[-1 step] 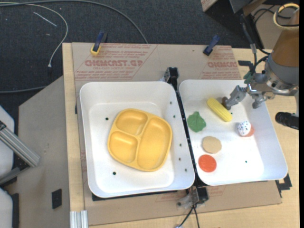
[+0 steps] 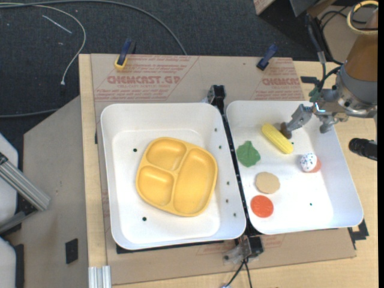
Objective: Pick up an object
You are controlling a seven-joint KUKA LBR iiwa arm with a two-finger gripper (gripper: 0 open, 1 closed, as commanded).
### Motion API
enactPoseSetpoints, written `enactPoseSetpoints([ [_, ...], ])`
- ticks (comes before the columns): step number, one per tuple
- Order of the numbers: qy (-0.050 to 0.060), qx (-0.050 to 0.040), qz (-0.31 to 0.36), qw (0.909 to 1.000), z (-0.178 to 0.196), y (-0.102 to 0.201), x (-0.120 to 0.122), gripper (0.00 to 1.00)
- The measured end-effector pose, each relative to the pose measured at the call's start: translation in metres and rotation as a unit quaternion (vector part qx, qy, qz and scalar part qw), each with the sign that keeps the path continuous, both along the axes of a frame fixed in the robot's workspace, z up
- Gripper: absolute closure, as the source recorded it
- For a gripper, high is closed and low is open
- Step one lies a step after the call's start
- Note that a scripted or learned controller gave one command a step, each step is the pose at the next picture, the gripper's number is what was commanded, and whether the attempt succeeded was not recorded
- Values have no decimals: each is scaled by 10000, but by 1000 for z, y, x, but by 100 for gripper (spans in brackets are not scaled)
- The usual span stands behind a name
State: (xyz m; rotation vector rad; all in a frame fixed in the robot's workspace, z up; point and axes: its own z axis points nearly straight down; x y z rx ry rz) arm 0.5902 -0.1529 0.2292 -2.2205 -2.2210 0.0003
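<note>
The right bin (image 2: 336, 185) holds a yellow corn cob (image 2: 277, 138), a green leafy piece (image 2: 248, 153), a tan disc (image 2: 267, 182), a red disc (image 2: 261, 206) and a small white speckled ball (image 2: 308, 162). My gripper (image 2: 306, 126) hangs over the far part of this bin, open, with nothing between its fingers. One fingertip (image 2: 289, 128) sits right beside the far end of the corn cob; whether it touches I cannot tell. The other finger (image 2: 326, 123) is off to the right.
The left bin (image 2: 114, 161) holds a yellow three-compartment plate (image 2: 177, 176). Black clamps (image 2: 216, 93) sit between the bins at the far edge. Blue clips (image 2: 124, 54) pin the cardboard base. Cables lie on the dark floor behind.
</note>
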Motion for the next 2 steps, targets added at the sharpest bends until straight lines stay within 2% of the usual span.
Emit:
enactPoseSetpoints([
  [2, 16, 7, 3, 10000, -92, 16, 0, 0],
])
